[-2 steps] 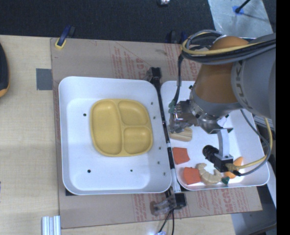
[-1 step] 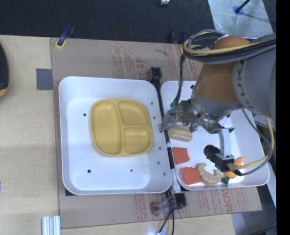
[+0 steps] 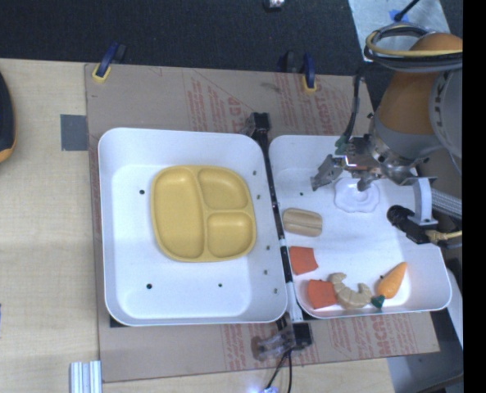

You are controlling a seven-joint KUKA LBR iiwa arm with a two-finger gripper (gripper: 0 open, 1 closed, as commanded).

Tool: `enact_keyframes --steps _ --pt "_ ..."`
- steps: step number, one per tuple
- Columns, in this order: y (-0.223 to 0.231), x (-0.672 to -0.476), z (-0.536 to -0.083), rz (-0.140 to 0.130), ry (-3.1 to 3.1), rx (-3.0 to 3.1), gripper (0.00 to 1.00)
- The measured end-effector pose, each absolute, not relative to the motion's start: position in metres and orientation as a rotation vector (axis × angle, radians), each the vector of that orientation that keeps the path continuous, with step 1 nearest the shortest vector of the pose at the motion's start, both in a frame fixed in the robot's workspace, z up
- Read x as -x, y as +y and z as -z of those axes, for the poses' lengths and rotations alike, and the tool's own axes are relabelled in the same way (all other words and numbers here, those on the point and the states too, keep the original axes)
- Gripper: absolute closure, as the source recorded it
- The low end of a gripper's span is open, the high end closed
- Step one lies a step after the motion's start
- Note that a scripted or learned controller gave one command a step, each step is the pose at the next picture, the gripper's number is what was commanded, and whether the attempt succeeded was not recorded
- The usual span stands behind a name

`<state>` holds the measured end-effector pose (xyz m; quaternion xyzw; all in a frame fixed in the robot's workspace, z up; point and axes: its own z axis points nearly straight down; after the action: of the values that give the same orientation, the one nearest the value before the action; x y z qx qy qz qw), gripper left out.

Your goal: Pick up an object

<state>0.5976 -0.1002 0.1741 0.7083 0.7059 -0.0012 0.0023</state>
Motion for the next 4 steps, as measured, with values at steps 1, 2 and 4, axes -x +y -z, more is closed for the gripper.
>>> enact_keyframes --steps 1,2,4 --pt "-0.092 -0.6 -0.089 0.011 2.232 -2.222 0.0" --pt "-0.099 -0.583 -0.091 0.008 2.228 -2.222 0.0" --pt "-0.104 -0.608 -0.155 0.002 2.236 -2.214 0.0"
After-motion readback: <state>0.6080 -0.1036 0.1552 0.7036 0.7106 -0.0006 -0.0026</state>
